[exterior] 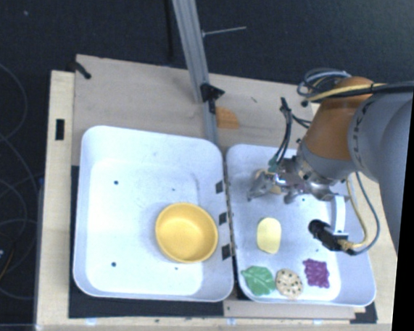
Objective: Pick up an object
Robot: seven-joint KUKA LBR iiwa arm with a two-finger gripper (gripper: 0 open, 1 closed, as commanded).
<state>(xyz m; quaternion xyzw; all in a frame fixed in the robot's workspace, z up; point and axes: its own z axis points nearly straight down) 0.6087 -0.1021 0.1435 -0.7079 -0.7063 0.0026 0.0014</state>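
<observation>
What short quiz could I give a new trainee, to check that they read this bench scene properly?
1. True or false: the yellow bowl lies in the left bin.
2. Which item sits between the green leaf and the purple grapes? A) cookie B) spoon C) cup
3. Fill in: the pale yellow block lies in the ____ bin.

Key: 1 true; 2 A, the cookie; 3 right

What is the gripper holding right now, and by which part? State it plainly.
Nothing is held. The gripper hangs over the right bin, apart from the pale yellow item below it; no thing sits between its tips.
</observation>
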